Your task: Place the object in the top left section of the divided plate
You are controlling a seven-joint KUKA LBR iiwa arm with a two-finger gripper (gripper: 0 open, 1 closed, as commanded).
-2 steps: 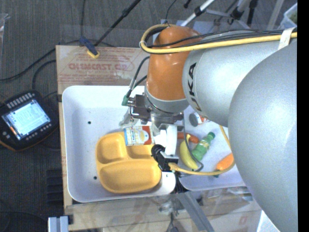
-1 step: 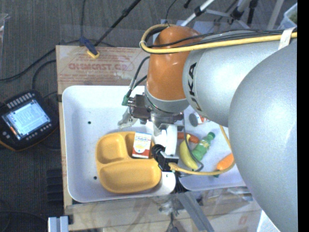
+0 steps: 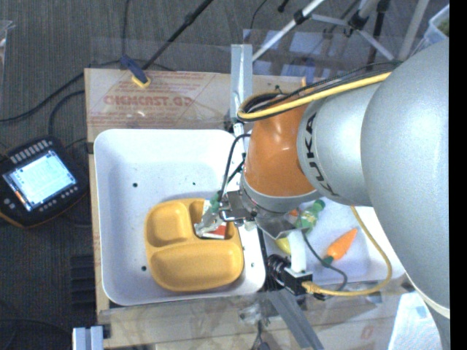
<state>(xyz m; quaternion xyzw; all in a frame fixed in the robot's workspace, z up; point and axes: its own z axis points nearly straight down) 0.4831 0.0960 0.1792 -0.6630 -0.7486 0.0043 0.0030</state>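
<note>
Arm (image 3: pixel 379 122): grey, with an orange band (image 3: pixel 273 155) above the wrist; it comes in from the right and covers much of the right bin, its wrist hanging over the divided plate's right edge.
Left bin (image 3: pixel 139 166): white and shallow; it holds the divided plate in its lower half.
Right bin (image 3: pixel 365 265): white, to the right of the divided plate, mostly hidden under the arm.
Divided plate (image 3: pixel 193 265): yellow, three sections; one large section toward the lower edge, two smaller ones above it.
Handheld screen unit (image 3: pixel 36 181): dark, with a lit display, on the floor well left of the divided plate.
Carrot (image 3: pixel 341 245): orange toy, lying in the right bin, well to the right of the divided plate.
Gripper (image 3: pixel 219 217): down over the upper right section of the divided plate; whether the claw is open or closed, I cannot tell.
Object (image 3: pixel 211 230): small red and white piece at the gripper tip, in the upper right section of the divided plate, close to the ridge between sections; whether it is gripped is unclear.
</note>
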